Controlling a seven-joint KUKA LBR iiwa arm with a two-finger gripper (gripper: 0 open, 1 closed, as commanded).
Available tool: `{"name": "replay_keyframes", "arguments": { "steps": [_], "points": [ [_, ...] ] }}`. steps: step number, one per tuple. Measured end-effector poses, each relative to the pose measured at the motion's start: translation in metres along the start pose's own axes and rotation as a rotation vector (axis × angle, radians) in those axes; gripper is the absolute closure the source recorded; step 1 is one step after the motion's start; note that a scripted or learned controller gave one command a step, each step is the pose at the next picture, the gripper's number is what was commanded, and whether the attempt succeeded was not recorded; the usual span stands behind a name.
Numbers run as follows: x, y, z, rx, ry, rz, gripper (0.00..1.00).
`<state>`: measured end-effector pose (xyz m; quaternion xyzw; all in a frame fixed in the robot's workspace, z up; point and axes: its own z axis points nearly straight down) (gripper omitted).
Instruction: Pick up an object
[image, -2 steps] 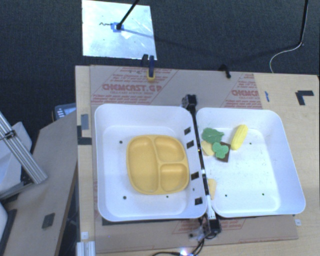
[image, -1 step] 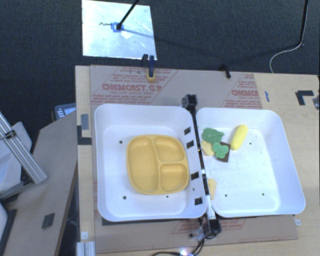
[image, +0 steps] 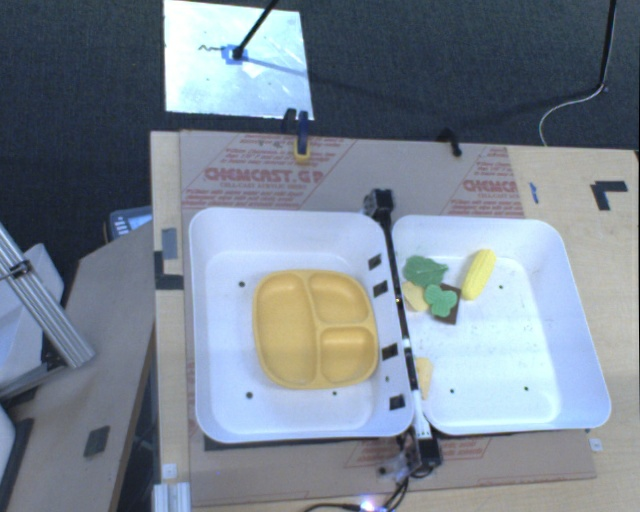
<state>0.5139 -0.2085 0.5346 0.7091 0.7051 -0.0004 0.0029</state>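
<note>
You have two white bins on the bench: the left bin (image: 215, 300) carries one yellow divided tray (image: 315, 328), lying near its middle toward the right wall, and the right bin (image: 560, 330) carries the small items you could pick.

Count them: one yellow corn cob (image: 479, 273), two green leafy pieces (image: 424, 269) (image: 440, 296), one brown piece (image: 450, 311) partly under the lower green one, and one pale yellow piece (image: 424, 376) against the right bin's left wall, toward its near edge. A further pale bit may sit under the greens by the left wall; you cannot tell what it is.

The claw has no place in this picture, so you cannot tell whether it is open or closed, nor which way any object lies from it. Since the arm comes in from the right, judge the corn cob the handiest target: it lies in the right bin's far-left quarter, clear of the walls and just beside the greens without touching them. Its long axis runs from the far edge toward the near edge, tilted slightly left, so you would want the fingers closing across it.
</note>
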Motion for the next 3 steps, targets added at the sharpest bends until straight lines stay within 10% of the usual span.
{"name": "replay_keyframes", "arguments": {
  "steps": [1,2,3],
  "points": [
    [0.002,-0.028,-0.001,0.001,0.004,-0.006,1.00],
    [0.090,-0.029,0.205,0.016,0.010,-0.015,1.00],
    [0.078,-0.027,0.049,-0.016,0.000,-0.010,1.00]
  ]
}}
